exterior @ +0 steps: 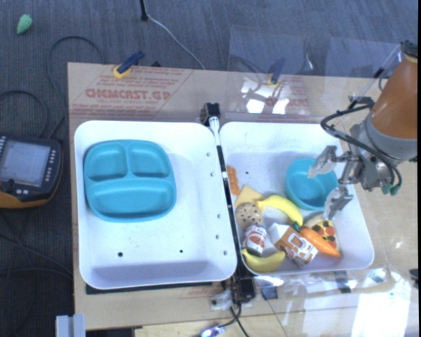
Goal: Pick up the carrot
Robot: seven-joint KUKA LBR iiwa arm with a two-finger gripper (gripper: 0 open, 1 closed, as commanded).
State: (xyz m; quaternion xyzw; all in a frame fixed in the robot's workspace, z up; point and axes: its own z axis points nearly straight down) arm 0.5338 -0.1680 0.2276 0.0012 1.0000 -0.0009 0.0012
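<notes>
Setting: dark carpet around a pale worktop (126, 93) printed with red lettering; a pendant (21, 170) lies on the floor at left; cables trail across the carpet.
Bins: two shallow white bins side by side, left bin (151, 258) and right bin (266, 146), rims touching along the middle.
Left bin: a blue tray (130, 179) with three compartments, smooth moulded plastic, lying flat.
Right bin: a blue bowl (310, 182) upright near the far right wall; in front of it a tight heap of toy food, with a banana (284, 206), a second banana (263, 260), a can (256, 239), a carton (296, 247) and a cheese wedge (245, 196).
Carrot: carrot (321, 237) at the near right end of the heap, orange, tapered, probably hard plastic; it touches the carton.
Carrot axis: runs roughly left to right, slightly slanted; which end is the tip is hard to tell.
Arm: grey with an orange band, reaching in from the right.
Gripper: gripper (335, 181) hangs over the bowl's right rim; jaws spread apart and released, nothing between them.
Key relation: carrot lies nearer the camera than the jaws, just past the bowl, near but not under them.
Judgement: gripper must shift toward the bin's near edge and descend; jaws best closed across the carrot's narrow width.
Risk: the carton crowds one side and could be caught or nudged.
</notes>
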